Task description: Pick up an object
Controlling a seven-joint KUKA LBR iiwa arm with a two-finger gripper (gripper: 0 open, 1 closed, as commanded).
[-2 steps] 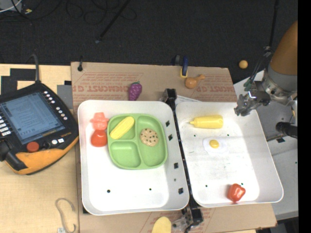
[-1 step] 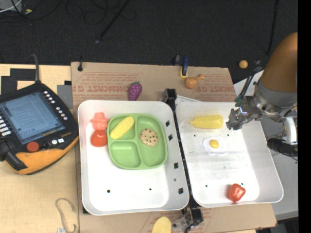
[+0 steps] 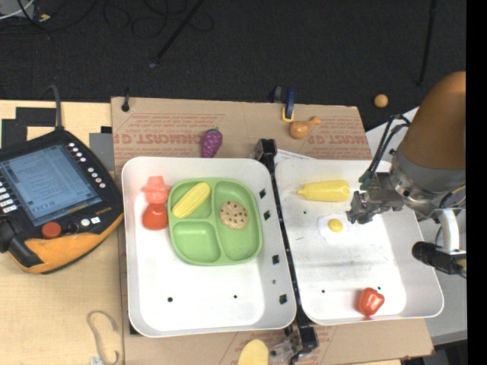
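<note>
The gripper (image 3: 358, 210) hung low in the right bin (image 3: 426, 299), just at three o'clock of the fried egg (image 3: 333, 224) and at five o'clock of the yellow bottle (image 3: 325, 192). Whether it was released or clenched could not be told; its dark tip blurred into shadow. The egg lay flat, so a grab risked sliding over it, or nudging the bottle aside. The red pepper (image 3: 370, 301) sat well apart at six o'clock. The wrist hid part of the bin's far wall.
</note>
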